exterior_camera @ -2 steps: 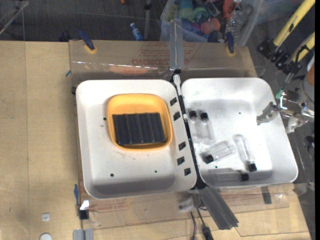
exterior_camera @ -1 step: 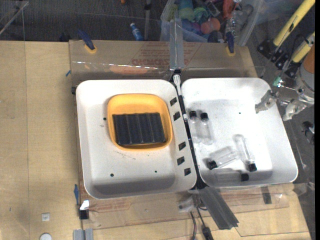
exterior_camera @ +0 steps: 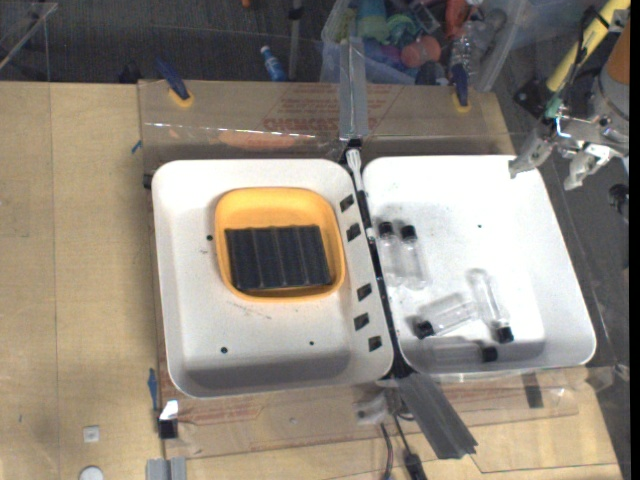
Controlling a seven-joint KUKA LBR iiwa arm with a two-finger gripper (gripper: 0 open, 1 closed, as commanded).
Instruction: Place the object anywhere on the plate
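An orange plate (exterior_camera: 232, 218) sits in the left bin (exterior_camera: 190, 348). A dark ribbed rectangular slab (exterior_camera: 278, 256) lies flat on the plate and covers most of its middle. In the right bin (exterior_camera: 520, 218) lie several clear vials with black caps: a pair (exterior_camera: 398, 251) near the divider, and two more (exterior_camera: 447, 314) (exterior_camera: 487, 303) toward the front. My gripper (exterior_camera: 549, 168) hovers over the far right corner of the right bin, open, with nothing between its fingers (exterior_camera: 522, 163). It is well away from the vials and the plate.
A divider with black clips (exterior_camera: 362, 268) separates the bins. A clear tub of colourful toys (exterior_camera: 420, 13) stands behind the bench. A clear sheet with blue clamps (exterior_camera: 250, 118) lies behind the left bin.
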